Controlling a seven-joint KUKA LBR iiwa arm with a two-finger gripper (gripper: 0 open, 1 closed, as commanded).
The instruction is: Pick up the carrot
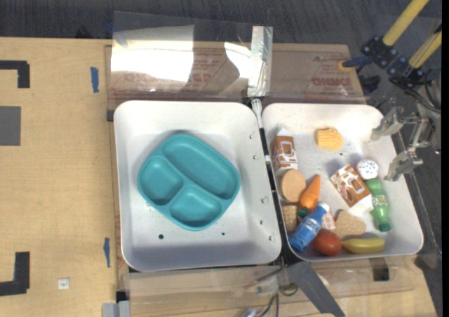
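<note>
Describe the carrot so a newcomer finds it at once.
Start at the right white bin, the one crowded with toy food. Near its left side, the carrot lies between a tan oval piece and a brown-and-white carton, just above the blue bottle. It is the only orange, tapered piece there.

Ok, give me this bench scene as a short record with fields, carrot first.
carrot: right bin, lying among other toys, not held
carrot neighbours: tan oval piece on its left, blue bottle just below
gripper: at the right bin's right edge, away from the carrot
left bin: holds a teal divided plate
task status: not yet picked up
</note>
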